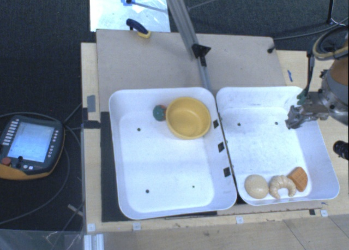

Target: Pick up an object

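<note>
We are seeing a grey metal robot arm (337, 99) with an orange band (339, 71) above its rounded wrist, dark cables (310, 74) trailing beside it, and a small dull-grey two-finger gripper (294, 118) of blocky, angular metal parts at its end.

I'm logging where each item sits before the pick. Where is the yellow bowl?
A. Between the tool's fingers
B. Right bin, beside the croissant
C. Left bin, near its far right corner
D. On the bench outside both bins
C: the yellow bowl sits inside the left bin, at its far right corner.
</note>
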